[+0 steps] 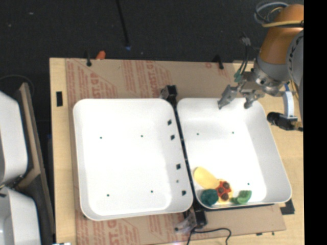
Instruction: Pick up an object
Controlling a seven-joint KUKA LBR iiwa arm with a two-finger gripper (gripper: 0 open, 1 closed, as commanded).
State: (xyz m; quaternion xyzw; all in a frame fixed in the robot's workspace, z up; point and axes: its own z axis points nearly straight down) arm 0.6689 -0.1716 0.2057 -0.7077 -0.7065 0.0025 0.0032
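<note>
The pincer (236, 102) hung over the far edge of the right bin (265, 137), its two fingers (224, 102) spread apart with plain daylight between them and nothing held. It sat at the end of the grey arm (278, 50), which reached in from the right with its orange band above the wrist.

The things to choose from all lay in a small huddle at the near edge of that same bin, well apart from the pincer and across the bare white floor from it. There was a yellow object (205, 176) (elongated, its long axis running aslant from upper left to lower right), a dark teal object (209, 197) just below it, a small red object (223, 190) beside those, and a green object (242, 196) at the right end of the group. They looked to be touching or nearly so, though the exact contacts were too small to tell.

The left bin (127, 157) lay alongside on the worktop (122, 80).

In my judgement the grasp had not yet begun: the coming move called for a traverse toward the camera and slightly leftward, then a descent. The yellow piece lay nearest and seemed the freest target.
</note>
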